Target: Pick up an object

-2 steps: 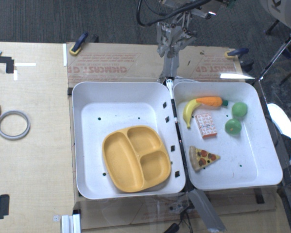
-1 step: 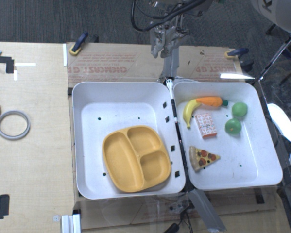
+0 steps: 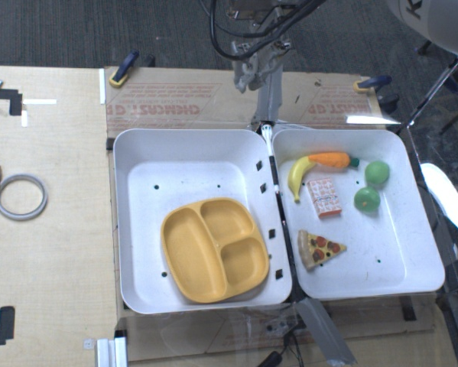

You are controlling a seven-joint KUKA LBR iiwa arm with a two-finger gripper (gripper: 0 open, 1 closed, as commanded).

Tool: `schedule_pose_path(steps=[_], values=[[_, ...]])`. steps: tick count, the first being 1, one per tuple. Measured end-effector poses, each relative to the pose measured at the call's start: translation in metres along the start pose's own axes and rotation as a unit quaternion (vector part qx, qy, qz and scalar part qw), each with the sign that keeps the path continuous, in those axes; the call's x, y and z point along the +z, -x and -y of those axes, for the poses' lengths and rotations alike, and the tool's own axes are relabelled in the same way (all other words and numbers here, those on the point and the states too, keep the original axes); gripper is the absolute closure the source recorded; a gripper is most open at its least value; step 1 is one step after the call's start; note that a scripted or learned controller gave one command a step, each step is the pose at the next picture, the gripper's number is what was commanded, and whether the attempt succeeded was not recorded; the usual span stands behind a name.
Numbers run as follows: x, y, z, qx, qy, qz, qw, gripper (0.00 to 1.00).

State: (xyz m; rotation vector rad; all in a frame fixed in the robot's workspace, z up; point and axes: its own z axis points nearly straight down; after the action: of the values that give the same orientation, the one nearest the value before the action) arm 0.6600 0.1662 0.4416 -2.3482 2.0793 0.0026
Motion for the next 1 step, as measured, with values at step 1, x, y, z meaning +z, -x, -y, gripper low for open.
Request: schedule_pose_path(steps=[1], values=[[0.0005,0.0101,0.0011,-0.17,0.001,0.0,0.9854,1.0]])
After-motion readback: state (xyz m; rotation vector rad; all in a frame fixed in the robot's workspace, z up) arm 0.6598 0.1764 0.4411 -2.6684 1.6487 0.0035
